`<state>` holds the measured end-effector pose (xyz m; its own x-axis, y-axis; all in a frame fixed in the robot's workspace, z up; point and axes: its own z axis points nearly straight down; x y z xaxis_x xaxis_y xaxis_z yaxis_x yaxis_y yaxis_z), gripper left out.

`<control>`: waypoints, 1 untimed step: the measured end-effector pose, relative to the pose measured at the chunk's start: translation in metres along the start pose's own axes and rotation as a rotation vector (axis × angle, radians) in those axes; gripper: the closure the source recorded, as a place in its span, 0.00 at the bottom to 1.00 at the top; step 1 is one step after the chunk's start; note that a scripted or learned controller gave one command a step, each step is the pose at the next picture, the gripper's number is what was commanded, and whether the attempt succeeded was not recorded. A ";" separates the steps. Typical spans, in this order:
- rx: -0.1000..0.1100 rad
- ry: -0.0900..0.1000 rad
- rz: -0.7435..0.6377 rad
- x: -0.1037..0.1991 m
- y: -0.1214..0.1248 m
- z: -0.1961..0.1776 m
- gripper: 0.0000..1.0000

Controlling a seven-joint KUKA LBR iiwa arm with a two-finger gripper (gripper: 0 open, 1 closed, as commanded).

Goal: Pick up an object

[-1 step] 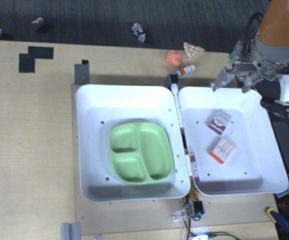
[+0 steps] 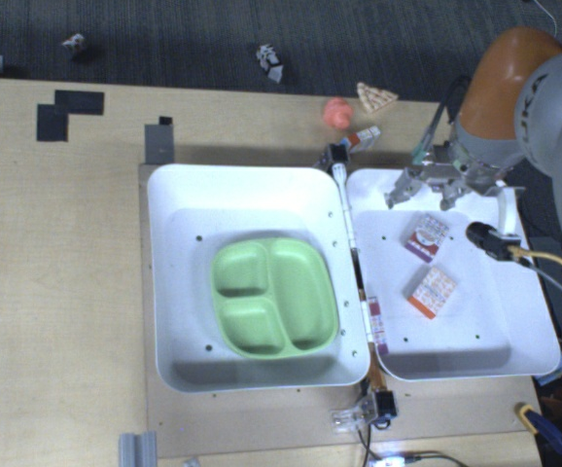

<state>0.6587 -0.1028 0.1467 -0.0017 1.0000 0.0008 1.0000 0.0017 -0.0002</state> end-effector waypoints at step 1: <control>-0.017 -0.005 -0.001 0.010 -0.080 0.056 0.00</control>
<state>0.5791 -0.0931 0.0902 -0.0022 1.0000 -0.0045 0.9999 0.0023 0.0168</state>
